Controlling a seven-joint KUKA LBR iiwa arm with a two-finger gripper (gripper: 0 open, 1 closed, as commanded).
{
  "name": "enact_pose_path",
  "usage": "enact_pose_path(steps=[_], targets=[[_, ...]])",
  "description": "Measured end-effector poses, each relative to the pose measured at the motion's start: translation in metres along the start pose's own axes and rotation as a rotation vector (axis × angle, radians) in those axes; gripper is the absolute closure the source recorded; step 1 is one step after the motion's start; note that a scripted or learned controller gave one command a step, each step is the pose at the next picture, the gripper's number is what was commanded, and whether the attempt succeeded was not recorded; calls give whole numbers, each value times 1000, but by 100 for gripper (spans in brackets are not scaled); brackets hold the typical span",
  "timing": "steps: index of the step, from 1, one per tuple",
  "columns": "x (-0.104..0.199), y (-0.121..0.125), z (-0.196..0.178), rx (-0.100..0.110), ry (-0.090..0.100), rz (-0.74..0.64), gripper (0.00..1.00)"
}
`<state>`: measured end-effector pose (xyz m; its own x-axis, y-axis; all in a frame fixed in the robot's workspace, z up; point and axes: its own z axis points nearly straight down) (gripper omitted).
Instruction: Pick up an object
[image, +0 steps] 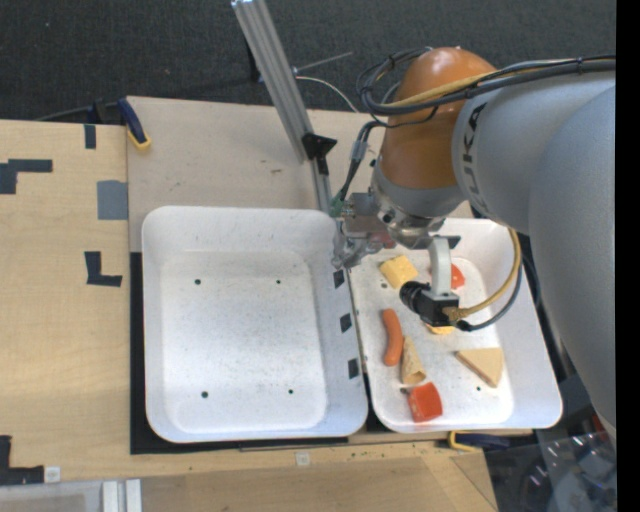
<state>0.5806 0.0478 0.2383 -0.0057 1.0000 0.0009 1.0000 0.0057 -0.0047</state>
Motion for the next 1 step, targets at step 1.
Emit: enact_pose_path(steps=[1], targets=[[53,-3,17,0,0,-1,100]])
